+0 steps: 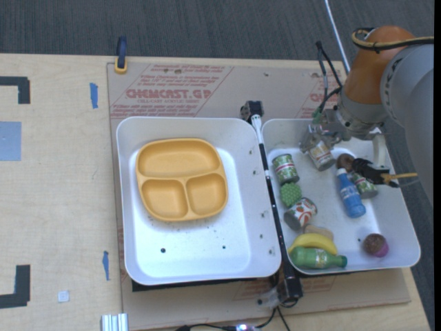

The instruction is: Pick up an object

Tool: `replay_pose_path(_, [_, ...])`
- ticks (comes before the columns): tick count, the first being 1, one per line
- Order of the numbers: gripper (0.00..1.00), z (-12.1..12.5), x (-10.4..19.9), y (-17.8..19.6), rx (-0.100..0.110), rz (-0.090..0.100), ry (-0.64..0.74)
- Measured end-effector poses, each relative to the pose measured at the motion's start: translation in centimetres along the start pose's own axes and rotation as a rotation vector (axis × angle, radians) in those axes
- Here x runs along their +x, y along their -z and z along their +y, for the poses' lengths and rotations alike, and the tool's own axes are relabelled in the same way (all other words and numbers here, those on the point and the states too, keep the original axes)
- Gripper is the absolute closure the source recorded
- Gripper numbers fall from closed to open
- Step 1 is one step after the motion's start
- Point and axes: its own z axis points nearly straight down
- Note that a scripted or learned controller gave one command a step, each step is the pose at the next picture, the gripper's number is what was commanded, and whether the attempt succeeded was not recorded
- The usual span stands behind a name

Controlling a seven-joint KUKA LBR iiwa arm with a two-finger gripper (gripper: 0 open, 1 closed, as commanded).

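Grey and orange, the arm (386,67) reaches down into the far end of the right bin (406,243), and its gripper (322,135) sits just above a small silvery can (320,157) lying tilted near the bin's back wall. How far the jaws are parted cannot be told at this angle, and nothing can be seen clamped between them.

The step in hand looks like the descent onto a target. To do it well, the gripper should come straight down over the can, straddle its narrow width rather than its length, and close only once it is low enough to catch the body. The brown-headed piece (344,161) lies just beside the can, so a centred approach matters.

That can is short, pale metal with a dull label, resting on its side. Its round wall may roll or slip under a glancing pinch.
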Motion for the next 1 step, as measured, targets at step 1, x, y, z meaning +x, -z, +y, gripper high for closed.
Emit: replay_pose_path(1, [1.0,-6.61,7.04,8.75,0.011,0.003,-0.002])
